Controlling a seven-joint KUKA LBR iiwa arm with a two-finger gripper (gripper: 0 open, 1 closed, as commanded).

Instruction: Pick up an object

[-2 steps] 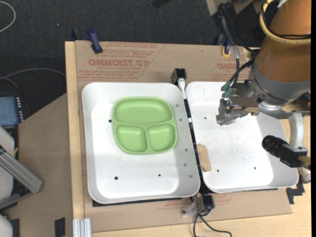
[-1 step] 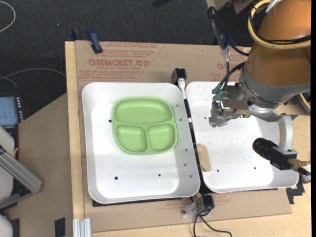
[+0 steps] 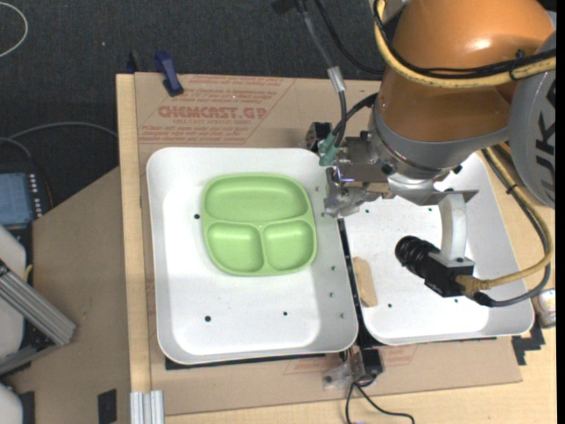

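A light green divided plate [image 3: 259, 223] with three compartments lies flat in the left bin [image 3: 177, 316], towards its far side. A small tan wooden block [image 3: 365, 283] lies in the right bin [image 3: 424, 325], close to the wall between the bins. My gripper [image 3: 340, 194] hangs under the large orange and grey wrist, over the far end of the wall between the bins, just right of the plate's far right corner. The wrist hides most of it, and I see nothing held in it.
A black cylindrical part [image 3: 430, 266] with a white bracket and a yellow cable hangs over the middle of the right bin. The arm's body covers that bin's far half. Both bins rest on a cardboard sheet [image 3: 221, 104], which carries a blue clip [image 3: 168, 71] at its far left.
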